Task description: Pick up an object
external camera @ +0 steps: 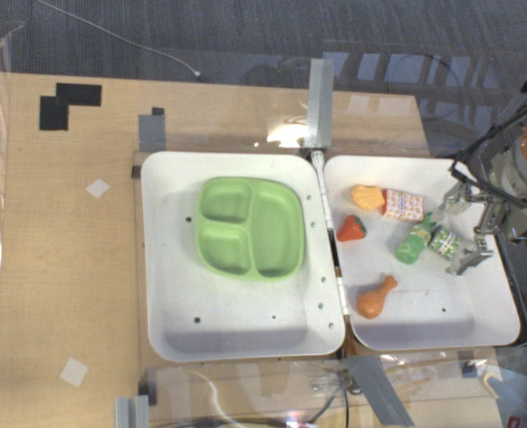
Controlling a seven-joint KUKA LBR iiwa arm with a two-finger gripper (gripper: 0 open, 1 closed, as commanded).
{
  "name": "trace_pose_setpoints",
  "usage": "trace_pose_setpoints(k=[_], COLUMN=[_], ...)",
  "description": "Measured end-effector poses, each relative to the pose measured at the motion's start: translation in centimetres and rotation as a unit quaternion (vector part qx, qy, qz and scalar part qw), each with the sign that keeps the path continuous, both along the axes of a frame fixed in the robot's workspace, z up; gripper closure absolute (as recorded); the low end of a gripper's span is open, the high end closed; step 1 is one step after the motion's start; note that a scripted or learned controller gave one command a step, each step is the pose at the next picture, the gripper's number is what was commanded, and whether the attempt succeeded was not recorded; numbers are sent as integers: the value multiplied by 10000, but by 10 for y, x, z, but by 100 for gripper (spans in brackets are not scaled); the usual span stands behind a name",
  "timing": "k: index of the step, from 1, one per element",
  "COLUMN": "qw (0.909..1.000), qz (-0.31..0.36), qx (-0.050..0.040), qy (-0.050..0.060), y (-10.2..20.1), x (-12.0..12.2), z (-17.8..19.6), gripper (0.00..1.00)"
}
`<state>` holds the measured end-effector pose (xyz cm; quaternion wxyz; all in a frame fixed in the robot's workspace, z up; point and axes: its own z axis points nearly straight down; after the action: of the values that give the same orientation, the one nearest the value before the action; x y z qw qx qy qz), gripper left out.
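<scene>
The right bin (pixel 486 319) holds a green bottle (pixel 415 243) with a patterned label, a pink and white box (pixel 403 205), a yellow-orange piece (pixel 366 196), a red strawberry (pixel 351 229) and an orange drumstick (pixel 376 297). My gripper (pixel 456 232) hangs over the bin's right side, open, with its two fingers spread apart. The bottle's right end lies just left of the gap between the fingers; nothing is clamped between them.
A green divided plate (pixel 250 227) lies in the left bin (pixel 169 319). A raised divider (pixel 327 239) separates the two bins. Cables (pixel 490 141) trail from the arm at the upper right, above the bin's far corner.
</scene>
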<state>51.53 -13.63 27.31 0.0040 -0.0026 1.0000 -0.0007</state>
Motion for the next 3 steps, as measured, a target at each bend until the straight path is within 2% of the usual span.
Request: trace_pose_setpoints(k=[1, 2, 3], qw=[9059, 9532, 9538], qz=[-4234, -3024, -3002], qx=[29, 40, 46], qy=[21, -45, -137], y=[40, 38, 38], x=[24, -23, -18], z=[-113, -182, -168], gripper=[0, 0, 100])
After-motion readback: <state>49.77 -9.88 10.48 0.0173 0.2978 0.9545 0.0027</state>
